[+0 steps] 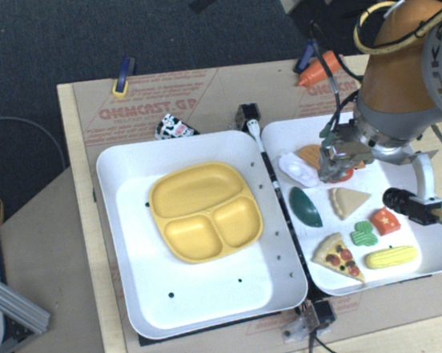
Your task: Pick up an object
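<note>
My gripper hangs over the upper part of the right bin, its metal fingers pointing down beside a small red-orange thing. Just left of it lie a white piece and a tan-orange piece. Below the gripper rests a beige wedge. Further down the bin hold a dark green oval, a pizza slice, a green toy, a red block and a yellow corn cob. Nothing shows between the fingers.
The left bin carries a yellow divided plate. A black-and-white toy, a blue-yellow clamp and an orange clamp sit on the bench beyond the bins.
</note>
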